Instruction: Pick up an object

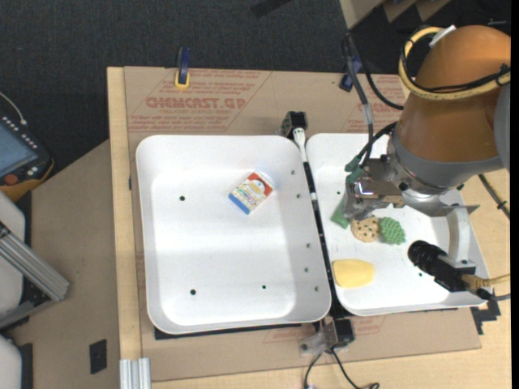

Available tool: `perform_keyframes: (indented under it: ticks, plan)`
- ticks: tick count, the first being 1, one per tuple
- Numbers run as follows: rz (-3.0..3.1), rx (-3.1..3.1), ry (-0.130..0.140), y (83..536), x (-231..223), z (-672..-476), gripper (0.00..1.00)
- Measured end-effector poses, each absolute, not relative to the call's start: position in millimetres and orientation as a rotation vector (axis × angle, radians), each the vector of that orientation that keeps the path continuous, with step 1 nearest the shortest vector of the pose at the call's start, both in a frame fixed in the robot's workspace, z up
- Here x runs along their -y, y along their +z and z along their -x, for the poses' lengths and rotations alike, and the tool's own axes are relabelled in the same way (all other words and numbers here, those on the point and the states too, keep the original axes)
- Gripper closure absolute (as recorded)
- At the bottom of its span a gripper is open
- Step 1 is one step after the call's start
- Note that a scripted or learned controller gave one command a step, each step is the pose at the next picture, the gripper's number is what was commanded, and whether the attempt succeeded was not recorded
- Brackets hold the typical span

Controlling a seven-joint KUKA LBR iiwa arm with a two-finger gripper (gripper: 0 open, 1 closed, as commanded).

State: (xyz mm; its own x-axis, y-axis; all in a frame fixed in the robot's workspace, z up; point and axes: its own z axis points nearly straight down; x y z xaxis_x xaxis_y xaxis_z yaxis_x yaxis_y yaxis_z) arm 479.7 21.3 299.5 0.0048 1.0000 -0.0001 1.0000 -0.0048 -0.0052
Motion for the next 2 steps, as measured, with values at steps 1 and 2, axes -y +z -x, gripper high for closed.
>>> perform_keyframes:
  ticks: [1,2]
  plan:
    - [2.226,2.213,0.004,279,46,-478.8,1.0]
    - [2.221,2.214,0.007,216,59,-478.2,1.0]
